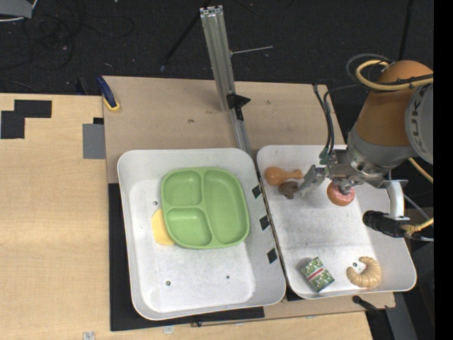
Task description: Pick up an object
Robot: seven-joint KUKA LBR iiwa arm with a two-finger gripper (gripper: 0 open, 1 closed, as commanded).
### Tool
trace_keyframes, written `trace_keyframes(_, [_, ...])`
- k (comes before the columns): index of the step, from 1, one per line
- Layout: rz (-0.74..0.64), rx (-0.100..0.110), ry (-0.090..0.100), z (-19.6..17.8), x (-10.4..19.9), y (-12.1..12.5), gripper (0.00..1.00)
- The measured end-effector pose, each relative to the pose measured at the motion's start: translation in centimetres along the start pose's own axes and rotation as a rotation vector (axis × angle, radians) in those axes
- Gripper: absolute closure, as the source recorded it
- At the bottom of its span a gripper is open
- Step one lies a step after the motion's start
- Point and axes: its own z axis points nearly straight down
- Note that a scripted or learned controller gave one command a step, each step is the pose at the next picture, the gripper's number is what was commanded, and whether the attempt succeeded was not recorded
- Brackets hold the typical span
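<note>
Item, pincer (pixel 338 184): I find it low over the upper part of the right bin (pixel 396 278), hanging from the grey arm (pixel 386 119) that reaches in from the right. How wide it stands I cannot tell; the wrist body covers it from above, and I see nothing I could call held.

Item, pink-red round piece (pixel 342 195): directly under the wrist, partly covered by it. I take this as the likeliest target. Whether the pincer touches it I cannot say.

Item, orange and brown toy (pixel 282 178): just to the left of the pincer, long axis running roughly left to right, orange end pointing to the bin's left wall.

Item, small green box (pixel 316 274): near the front of the same bin, well apart from the pincer.

Item, tan croissant-shaped piece (pixel 364 272): front right corner, beside the box.

Item, left bin (pixel 134 275): holds a green divided plate (pixel 205 207) with a yellow piece (pixel 160 229) poking out from beneath its left edge.

My judgement: the coming move turns on the round piece lying straight below.
</note>
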Motion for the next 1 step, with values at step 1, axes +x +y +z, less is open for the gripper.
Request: trace_keyframes(1, [0.0, 0.002, 0.001, 6.41, -0.28, -0.35, 0.0])
